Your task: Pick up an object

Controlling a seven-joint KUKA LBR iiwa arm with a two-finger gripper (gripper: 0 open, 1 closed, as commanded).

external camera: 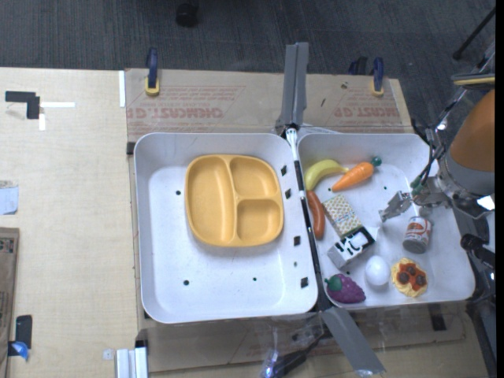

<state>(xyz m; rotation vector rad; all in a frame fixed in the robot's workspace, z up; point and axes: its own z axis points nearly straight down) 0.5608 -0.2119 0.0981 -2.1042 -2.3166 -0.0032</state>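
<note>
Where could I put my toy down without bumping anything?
Left bin: bare floor all round the yellow tray, widest below it. Right bin: crowded with the banana, carrot, can, egg; a small gap sits between carrot and can.

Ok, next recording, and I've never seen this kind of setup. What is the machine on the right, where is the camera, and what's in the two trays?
One camera looks down at a slant on a bench with two shallow white bins. The grey and orange robot arm reaches in from the right; its gripper hangs over the right bin, near a small can, with nothing visibly between its fingers. That bin holds toy food: a banana, carrot, sausage, egg, purple fruit, a small pizza and two little boxes. The left bin holds a yellow divided plate.
</note>
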